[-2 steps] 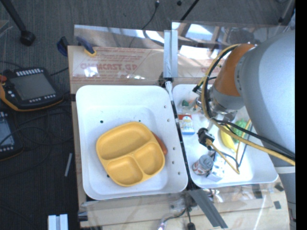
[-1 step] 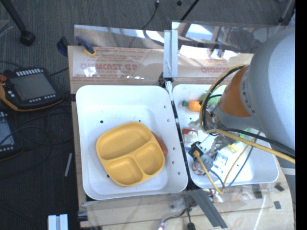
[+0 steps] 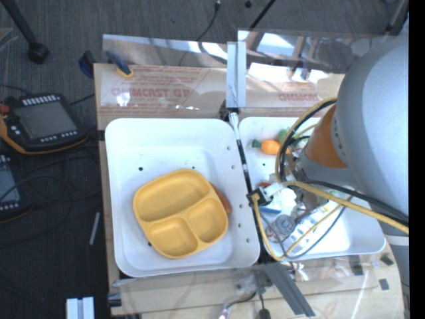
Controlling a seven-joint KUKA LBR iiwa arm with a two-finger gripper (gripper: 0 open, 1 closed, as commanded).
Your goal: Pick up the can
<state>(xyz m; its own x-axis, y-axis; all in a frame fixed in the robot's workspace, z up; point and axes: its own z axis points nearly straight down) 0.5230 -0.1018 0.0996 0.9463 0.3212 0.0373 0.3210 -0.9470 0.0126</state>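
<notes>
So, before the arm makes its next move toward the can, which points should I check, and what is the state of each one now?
1. Can located: cannot tell; the arm covers much of the right bin.
2. End effector over the right bin: ok.
3. Object held: cannot tell; cables cross it.
4. Yellow divided plate lies apart, in the left bin: ok.
5. Small orange item clear of the end effector: ok.
</notes>
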